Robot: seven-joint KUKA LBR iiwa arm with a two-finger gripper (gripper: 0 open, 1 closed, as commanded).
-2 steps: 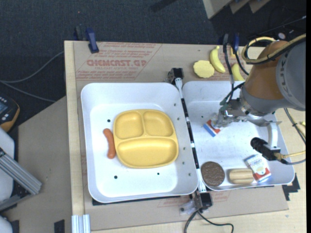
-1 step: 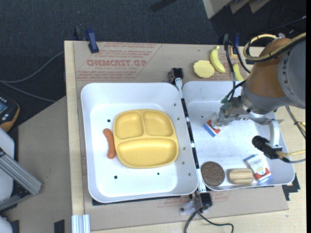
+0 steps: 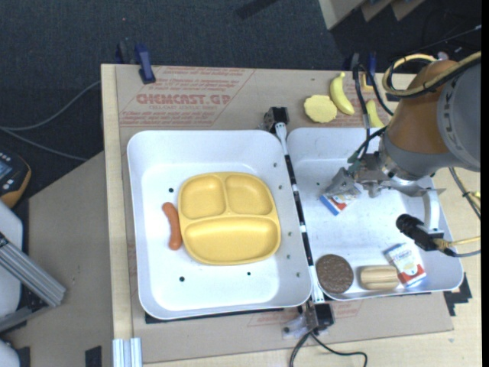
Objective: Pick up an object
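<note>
Brown disc (image 3: 335,273) lies in front; pincer (image 3: 345,186), grip unclear, over red-blue-white packet (image 3: 335,202).

Grey arm (image 3: 466,121), orange wrist band (image 3: 416,121), black cables, metallic gripper (image 3: 353,180)

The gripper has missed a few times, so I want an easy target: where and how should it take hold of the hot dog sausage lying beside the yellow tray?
Grip the sausage across its middle, coming straight down. It lies flat in the left bin, long axis running roughly near to far, so the fingers should close across its narrow width. The yellow divided tray sits very close on its right, so finger room on that side looks tight.
</note>
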